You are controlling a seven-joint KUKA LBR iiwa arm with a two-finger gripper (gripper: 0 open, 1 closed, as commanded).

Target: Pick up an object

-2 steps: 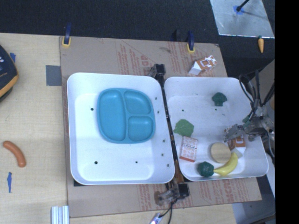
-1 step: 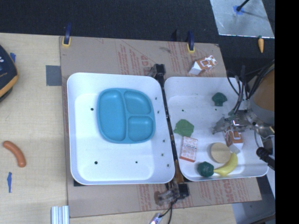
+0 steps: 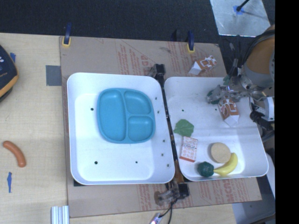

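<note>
The gripper point(image 3: 223, 93) was seen low over the far part of the right bin point(image 3: 252, 139), reached in from the view's right on the grey arm point(image 3: 259, 62). Whether it was spread or pressed together could not be told; its tip was lost in a blur of grey and green. Nothing could be said to be held.

Right under it, on the side nearer the camera, a small orange-and-white carton point(image 3: 229, 112) was found, tipped on the bin floor, touching the gripper or just short of it. This was judged the object being aimed at, since the gripper was set directly above it and well apart from everything else.

Farther toward the camera from the gripper, the rest was seen clustered along the bin's near wall: a round tan biscuit point(image 3: 219, 152), a banana point(image 3: 227, 164) curled against it, and a dark green lump point(image 3: 204, 169) beside the banana. Down and to the view's left of the gripper, a green leaf-shaped piece point(image 3: 183, 127) and a red-and-white packet point(image 3: 188, 149) were lying flat. These flat ones were judged poor picks for a pinch from above, which may be why the taller carton was favoured.

A second carton point(image 3: 203, 65) was noted beyond the gripper, outside the bin on the cardboard. Well away to the view's left, a blue divided plate point(image 3: 125, 115) was seated in the left bin point(image 3: 79, 171).

The pick was judged not yet made: a closing and a clean lift were what remained, and a slip off the carton's slanted face was the risk.
</note>
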